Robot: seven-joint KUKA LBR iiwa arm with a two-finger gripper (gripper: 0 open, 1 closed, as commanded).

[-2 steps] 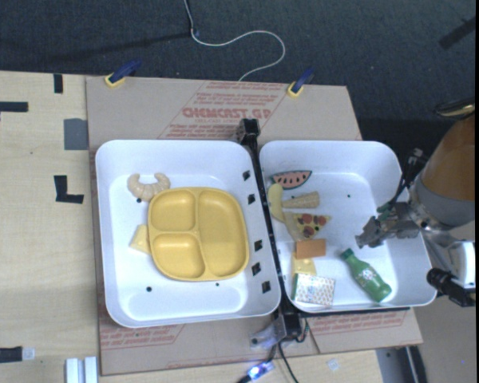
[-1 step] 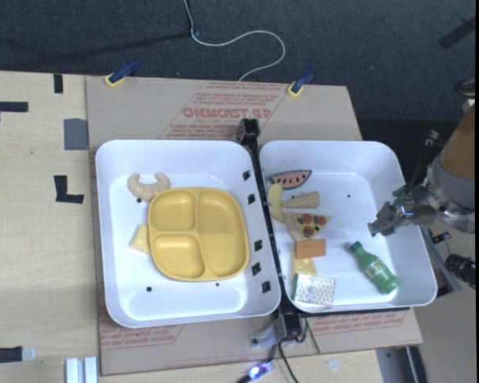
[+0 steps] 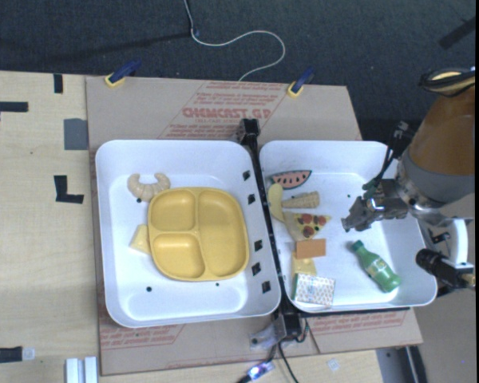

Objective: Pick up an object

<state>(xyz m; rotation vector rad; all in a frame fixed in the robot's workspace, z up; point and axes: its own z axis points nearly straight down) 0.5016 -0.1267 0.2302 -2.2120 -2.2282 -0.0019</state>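
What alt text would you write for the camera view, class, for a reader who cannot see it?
A grey arm's pincer hovers in the right bin above a green bottle, near toy food. The left bin holds a yellow divided plate.

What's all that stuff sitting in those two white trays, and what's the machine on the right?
white bins: two, side by side on the cardboard sheet
divided plate: one, yellow, middle of left bin
croissant toy: one, tan, left bin, above the plate
yellow wedge: one, left bin, tucked at the plate's left edge
watermelon slice: one, red and green, right bin, top left
green bottle: one, lying in right bin, lower right
orange block: one, right bin, near the divider
patterned packet: one, whitish, right bin, bottom left
gripper: one, dark, over the right bin, above the bottle
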